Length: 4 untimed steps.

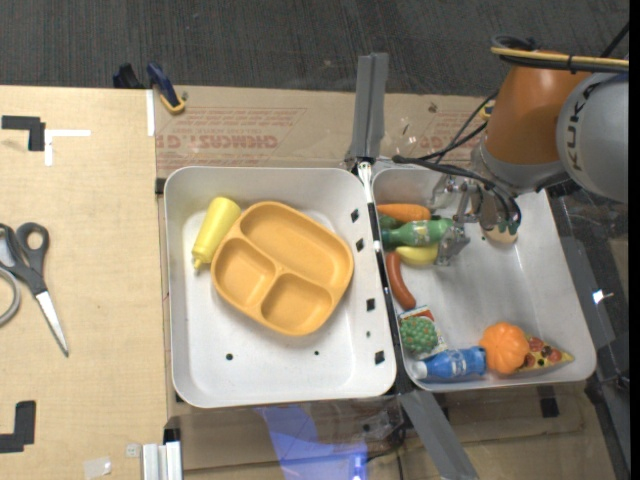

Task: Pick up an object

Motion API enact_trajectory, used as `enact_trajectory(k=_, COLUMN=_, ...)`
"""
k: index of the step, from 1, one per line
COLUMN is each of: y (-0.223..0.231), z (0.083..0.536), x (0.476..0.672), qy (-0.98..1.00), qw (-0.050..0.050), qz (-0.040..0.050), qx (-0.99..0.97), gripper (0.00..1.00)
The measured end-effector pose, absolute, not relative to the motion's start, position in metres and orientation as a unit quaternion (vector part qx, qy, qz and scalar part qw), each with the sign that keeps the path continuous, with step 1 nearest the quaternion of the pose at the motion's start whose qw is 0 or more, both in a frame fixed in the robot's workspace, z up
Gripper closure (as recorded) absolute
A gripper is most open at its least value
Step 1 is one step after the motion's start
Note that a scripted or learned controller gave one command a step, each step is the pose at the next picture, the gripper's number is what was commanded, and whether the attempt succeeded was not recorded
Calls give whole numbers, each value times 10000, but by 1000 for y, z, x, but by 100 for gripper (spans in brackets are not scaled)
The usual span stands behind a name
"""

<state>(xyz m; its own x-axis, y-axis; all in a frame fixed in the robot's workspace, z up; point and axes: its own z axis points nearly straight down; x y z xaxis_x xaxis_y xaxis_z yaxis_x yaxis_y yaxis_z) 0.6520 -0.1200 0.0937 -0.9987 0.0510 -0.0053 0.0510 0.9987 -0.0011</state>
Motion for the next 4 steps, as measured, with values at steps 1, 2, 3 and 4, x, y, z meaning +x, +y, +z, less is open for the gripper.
enact_trajectory(k=1, y=-97, z=93, x=645, qy=10000, qw=25, qz=-15, qx=66, gripper=0)
enact_trajectory(k=2, y=-97, z=93, x=625, qy=9994, qw=18, qz=1, qx=343, gripper=0)
enact_trajectory(k=3, y=-98, z=109, x=629, qy=9994, qw=88, qz=-10, qx=338, gripper=100)
enact_trajectory(k=4, y=-98, z=107, x=628, qy=9994, qw=76, qz=-8, qx=338, gripper=0)
